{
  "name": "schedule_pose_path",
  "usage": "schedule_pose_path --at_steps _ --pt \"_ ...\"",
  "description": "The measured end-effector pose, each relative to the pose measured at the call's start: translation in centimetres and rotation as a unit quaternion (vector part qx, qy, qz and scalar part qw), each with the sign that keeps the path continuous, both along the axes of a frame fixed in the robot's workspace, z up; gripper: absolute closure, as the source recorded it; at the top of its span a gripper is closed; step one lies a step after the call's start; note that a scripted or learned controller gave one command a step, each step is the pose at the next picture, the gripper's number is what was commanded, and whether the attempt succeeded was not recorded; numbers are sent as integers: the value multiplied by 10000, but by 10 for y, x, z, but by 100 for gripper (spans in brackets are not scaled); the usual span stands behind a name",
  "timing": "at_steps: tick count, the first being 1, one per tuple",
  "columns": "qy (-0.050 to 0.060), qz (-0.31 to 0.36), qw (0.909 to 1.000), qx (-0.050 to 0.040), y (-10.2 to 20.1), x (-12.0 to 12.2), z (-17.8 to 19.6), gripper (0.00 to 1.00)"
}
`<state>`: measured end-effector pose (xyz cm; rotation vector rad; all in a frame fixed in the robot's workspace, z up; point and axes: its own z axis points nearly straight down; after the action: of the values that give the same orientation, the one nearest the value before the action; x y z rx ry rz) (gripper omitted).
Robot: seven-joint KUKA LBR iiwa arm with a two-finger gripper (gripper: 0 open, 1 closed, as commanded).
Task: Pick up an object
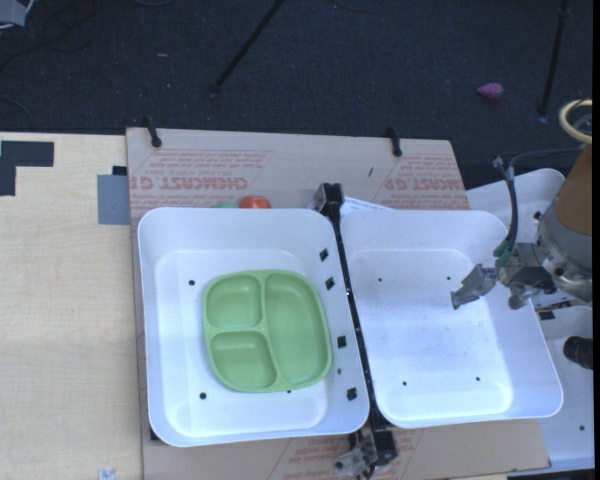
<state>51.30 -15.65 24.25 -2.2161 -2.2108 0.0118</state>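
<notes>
Two white bins sit side by side on a cardboard sheet (pixel 280 173) that lies over the tabletop (pixel 50 308). The left bin (pixel 170 408) holds a green plate (pixel 267 330) with three compartments; it lies flat near the bin's middle, a little toward the right wall, one long compartment on its right side and two smaller ones on its left. Just past the far rim of the left bin, a small orange-red thing (pixel 254 203) and a bit of green beside it peek over the edge; what they are is too hidden to tell.

The right bin (pixel 420 408) shows bare white floor with a few dark dots. The arm (pixel 580 218) comes in over this bin's right edge, its orange band at the frame's right side. The hand (pixel 472 288) hangs over the right half of the right bin, near that wall, well apart from the plate. Its grey tip points left and down. Whether its fingers are parted or closed cannot be made out here, and nothing is visible between them.

A black clip strip (pixel 342 308) runs between the two bins where their rims meet.
</notes>
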Motion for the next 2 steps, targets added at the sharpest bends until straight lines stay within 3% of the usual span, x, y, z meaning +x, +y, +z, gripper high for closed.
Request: schedule_pose_path --at_steps 1,2 --pt "-59 10 10000 -13 0 2 6 0" --pt "-18 13 10000 1 2 3 -59 0"
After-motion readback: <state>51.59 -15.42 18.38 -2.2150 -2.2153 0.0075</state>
